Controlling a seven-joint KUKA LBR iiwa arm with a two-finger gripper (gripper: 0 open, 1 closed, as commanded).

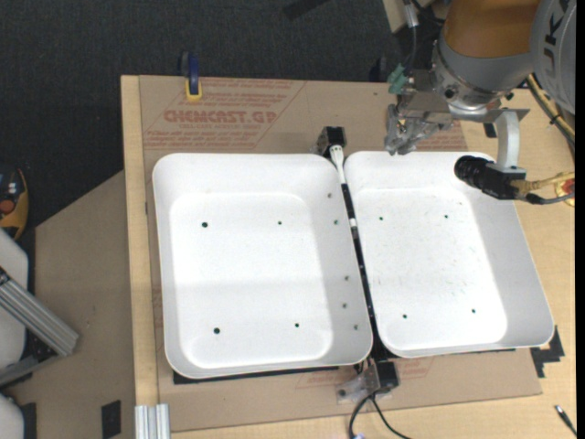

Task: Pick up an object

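My gripper (400, 144) hangs from the grey and orange arm over the far rim of the right white bin (512, 332), near that bin's back left corner. Nothing shows beneath its tip except the bin's rim and the cardboard behind it. The left white bin (174, 273) lies beside it, across the black divider strip (352, 236). On both bin floors I see bare white plastic with a few small dark dots.
A black part on a white bracket (483, 176) with a cable sits over the right bin's back right corner. A blue clamp (191, 73) holds the cardboard base at the back left. A black clip (330, 140) stands between the bins' far corners.
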